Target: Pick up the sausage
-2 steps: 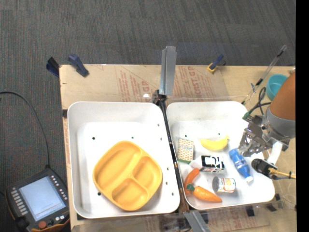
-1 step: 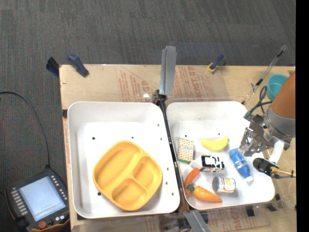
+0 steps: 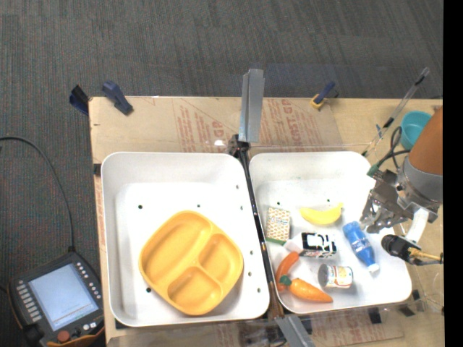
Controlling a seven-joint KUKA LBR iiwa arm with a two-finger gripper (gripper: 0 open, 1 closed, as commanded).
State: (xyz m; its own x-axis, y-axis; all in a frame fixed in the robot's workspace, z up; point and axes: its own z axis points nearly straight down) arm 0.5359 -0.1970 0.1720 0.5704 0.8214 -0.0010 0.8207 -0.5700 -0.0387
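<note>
- Hovering over the right edge of the right white bin [image 3: 327,163], the hand [image 3: 377,219] sits just beside the blue plastic bottle [image 3: 359,243]; whether it is open, I cannot tell.
- Nothing shows between its tips.
- Left of the bottle lie a yellow banana [image 3: 321,214], a black-and-white toy car [image 3: 318,244] and a small can [image 3: 336,276].
- The reddish-orange sausage [image 3: 287,265] lies near the bin's front left corner, touching the orange carrot [image 3: 308,289].
- A yellow divided plate [image 3: 191,262] rests in the left white bin [image 3: 123,194].

Grey KUKA arm with an orange band above the wrist [image 3: 432,166] enters from the right edge of the camera view, angled down and leftward. Its metal two-finger gripper [image 3: 375,219] hangs low, pointing downward, over the right-hand side. Nothing visible between the fingers.
</note>
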